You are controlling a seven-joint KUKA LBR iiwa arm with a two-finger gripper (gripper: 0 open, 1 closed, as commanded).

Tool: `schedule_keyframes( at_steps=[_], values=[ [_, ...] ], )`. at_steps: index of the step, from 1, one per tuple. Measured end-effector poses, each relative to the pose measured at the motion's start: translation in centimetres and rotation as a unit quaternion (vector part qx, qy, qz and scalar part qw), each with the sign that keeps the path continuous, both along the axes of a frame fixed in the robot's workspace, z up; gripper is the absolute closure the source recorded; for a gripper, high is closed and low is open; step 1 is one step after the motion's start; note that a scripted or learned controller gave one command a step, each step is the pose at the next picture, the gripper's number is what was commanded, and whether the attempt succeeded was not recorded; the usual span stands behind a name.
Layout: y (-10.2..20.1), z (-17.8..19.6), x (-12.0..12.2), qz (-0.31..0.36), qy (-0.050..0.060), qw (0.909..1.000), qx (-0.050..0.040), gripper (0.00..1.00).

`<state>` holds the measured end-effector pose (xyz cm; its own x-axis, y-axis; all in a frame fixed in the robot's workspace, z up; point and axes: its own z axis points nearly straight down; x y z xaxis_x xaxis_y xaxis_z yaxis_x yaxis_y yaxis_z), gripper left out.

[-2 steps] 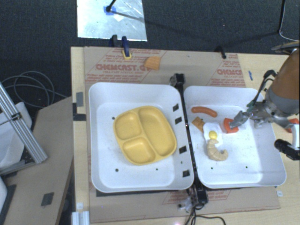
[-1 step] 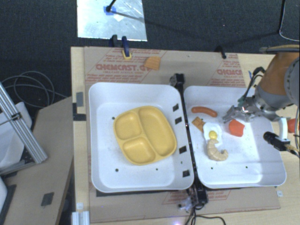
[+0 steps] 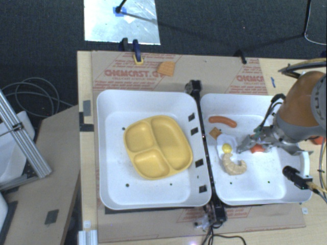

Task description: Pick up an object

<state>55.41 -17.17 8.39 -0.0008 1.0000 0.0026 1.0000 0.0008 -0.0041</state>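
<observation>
Reaching in over the right bin [image 3: 276, 190] from its right edge, the grey arm [image 3: 301, 111] with the orange band brings the gripper [image 3: 244, 147] low near the bin's middle. Its dark fingers [image 3: 249, 144] point toward the left wall; whether they are spread or closed cannot be told, and nothing shows clearly between them. A small red-orange piece [image 3: 258, 148] lies right at the gripper, partly hidden. Just left of the tips sits a fried egg toy [image 3: 226, 148], with a beige curled piece [image 3: 233, 166] below it, a brown square [image 3: 215, 133] above, and a sausage [image 3: 223, 121] near the far edge. The left bin [image 3: 112, 177] carries a yellow divided plate [image 3: 157, 147] at its centre.
</observation>
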Motion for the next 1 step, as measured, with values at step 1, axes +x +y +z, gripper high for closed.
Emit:
schedule_keyframes(
  at_steps=[1],
  values=[
    [-2.11, 0.22, 7.07, 0.003, -0.007, 1.0, -0.003, 0.0]
  ],
)
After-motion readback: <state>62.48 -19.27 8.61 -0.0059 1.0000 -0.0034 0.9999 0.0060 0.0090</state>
